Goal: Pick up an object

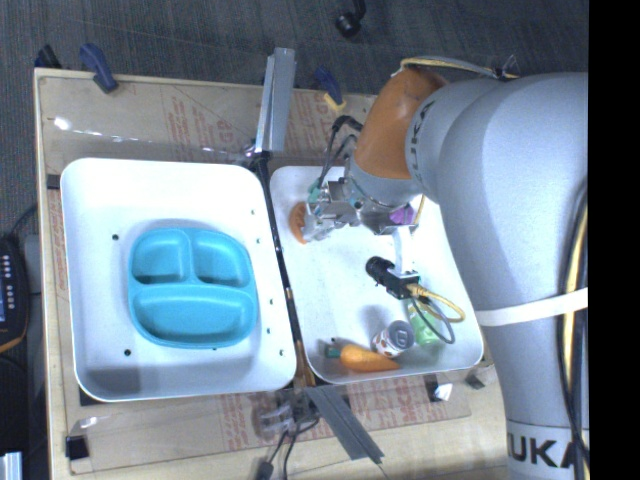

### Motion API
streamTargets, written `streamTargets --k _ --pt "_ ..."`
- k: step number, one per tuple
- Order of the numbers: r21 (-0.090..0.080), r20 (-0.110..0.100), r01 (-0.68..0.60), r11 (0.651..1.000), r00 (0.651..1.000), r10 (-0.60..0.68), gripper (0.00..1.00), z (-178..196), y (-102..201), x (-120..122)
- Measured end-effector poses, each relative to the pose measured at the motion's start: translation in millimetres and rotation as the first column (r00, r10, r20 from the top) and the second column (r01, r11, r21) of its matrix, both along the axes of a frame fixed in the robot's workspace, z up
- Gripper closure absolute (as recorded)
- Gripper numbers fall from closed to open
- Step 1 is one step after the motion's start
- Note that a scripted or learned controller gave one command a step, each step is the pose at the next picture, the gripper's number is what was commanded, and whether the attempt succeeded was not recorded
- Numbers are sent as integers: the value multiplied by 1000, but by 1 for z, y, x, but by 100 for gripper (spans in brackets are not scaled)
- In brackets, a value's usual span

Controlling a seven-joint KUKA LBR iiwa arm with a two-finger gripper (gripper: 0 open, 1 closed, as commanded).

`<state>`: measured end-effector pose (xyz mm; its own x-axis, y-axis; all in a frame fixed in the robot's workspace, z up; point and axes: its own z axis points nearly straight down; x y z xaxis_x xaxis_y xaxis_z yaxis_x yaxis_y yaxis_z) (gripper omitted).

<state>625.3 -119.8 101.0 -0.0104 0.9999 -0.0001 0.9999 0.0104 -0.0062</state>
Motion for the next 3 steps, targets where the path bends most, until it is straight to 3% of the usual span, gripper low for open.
streamTargets --k 1,2,3 --pt "0 0 0 1000 1000 0 0 0 0 0" --pt "1 4 0 1000 1000 0 0 -9 -8 32" --pt "1 5 -7 1000 1000 7 100 1 -6 33"
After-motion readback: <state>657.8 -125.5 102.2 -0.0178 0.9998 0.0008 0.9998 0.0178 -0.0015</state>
